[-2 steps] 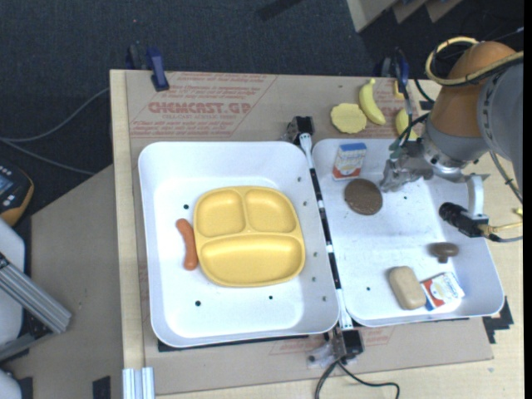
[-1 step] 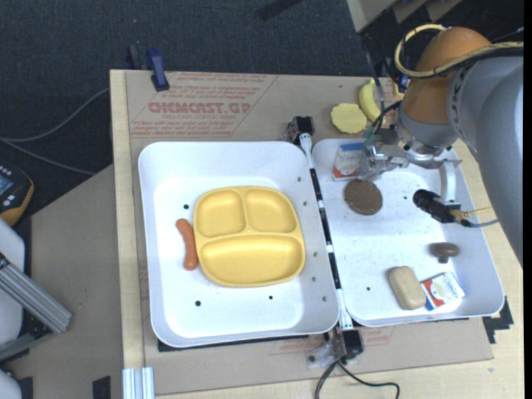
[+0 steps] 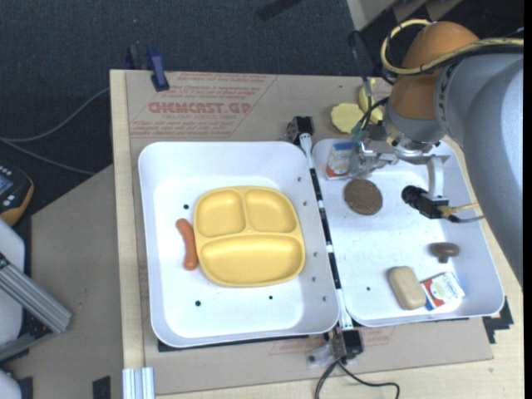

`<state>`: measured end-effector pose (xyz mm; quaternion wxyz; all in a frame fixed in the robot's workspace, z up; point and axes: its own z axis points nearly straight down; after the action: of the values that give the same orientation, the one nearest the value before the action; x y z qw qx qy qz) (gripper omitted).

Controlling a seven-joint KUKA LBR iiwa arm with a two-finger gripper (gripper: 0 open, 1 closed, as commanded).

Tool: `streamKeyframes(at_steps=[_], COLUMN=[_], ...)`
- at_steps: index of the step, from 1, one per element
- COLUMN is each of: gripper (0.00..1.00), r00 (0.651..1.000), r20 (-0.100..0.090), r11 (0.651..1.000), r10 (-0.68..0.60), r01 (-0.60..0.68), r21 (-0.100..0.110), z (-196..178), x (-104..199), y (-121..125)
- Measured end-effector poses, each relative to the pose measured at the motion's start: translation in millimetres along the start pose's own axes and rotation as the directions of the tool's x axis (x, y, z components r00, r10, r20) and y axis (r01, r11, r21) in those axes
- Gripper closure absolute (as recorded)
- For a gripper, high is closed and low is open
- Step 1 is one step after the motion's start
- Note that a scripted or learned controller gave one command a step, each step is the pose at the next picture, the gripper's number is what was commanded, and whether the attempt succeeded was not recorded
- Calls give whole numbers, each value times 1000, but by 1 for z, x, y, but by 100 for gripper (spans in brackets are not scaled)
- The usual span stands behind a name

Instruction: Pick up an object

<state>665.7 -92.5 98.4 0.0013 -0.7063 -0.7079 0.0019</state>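
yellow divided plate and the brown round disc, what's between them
In the camera view, between the yellow divided plate and the brown round disc lie the bins' adjoining white rims.

Brown round cookie [image 3: 363, 196] flat in right bin, upper left part (near divider), ungrasped.
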Motion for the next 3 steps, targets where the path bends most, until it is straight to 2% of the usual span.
streamKeyframes(at_steps=[1, 2, 3], gripper=[0, 0, 100], r00=[1000, 1000, 1000], r20=[4, -2, -1], r11=[1000, 1000, 1000], r10=[3, 5, 3], r01=[-3, -5, -3], r21=[3, 2, -6], z=[0, 15, 3], x=[-4, -18, -16], y=[-1, -40, -38])
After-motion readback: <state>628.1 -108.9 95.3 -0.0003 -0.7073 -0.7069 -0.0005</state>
